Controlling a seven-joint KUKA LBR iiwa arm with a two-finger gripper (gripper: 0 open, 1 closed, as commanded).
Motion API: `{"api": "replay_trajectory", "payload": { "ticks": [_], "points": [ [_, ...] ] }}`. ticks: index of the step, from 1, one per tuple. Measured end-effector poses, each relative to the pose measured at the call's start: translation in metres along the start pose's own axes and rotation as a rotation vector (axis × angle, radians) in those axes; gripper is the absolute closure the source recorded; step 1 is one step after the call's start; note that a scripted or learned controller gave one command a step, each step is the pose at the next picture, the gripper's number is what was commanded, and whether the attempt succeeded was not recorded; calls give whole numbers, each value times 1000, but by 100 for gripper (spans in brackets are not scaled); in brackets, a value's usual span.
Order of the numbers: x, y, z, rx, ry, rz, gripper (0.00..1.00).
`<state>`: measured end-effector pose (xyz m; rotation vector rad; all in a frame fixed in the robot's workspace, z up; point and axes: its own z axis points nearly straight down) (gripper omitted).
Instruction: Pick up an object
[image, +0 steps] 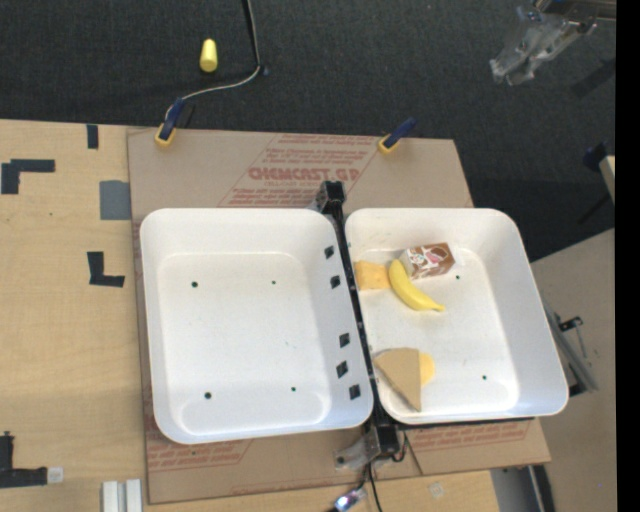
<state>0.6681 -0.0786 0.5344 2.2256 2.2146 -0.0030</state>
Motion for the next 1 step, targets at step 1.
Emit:
{"api": "replay_trajectory", "payload": {
  "ticks": [1],
  "points": [
    [-68, -5, 0, 0, 0, 1, 100]
  ]
}}
